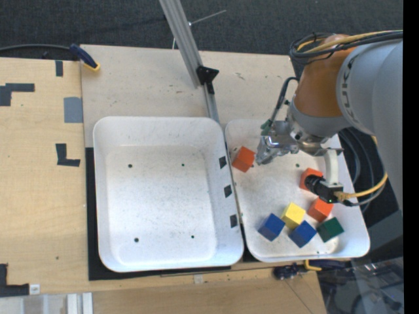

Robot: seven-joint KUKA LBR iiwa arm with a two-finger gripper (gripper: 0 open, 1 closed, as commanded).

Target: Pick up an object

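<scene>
Two white bins are seen side by side; in the right bin an orange cube lies near its left wall, just beside the gripper. Whether anything is gripped cannot be told. Five more blocks are clustered toward its lower right corner.

end effector beside orange cube, right bin

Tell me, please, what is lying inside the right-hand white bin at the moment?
The right bin holds an orange block by the gripper, plus yellow, two blue, green and orange blocks. The arm covers its far corner.
</scene>
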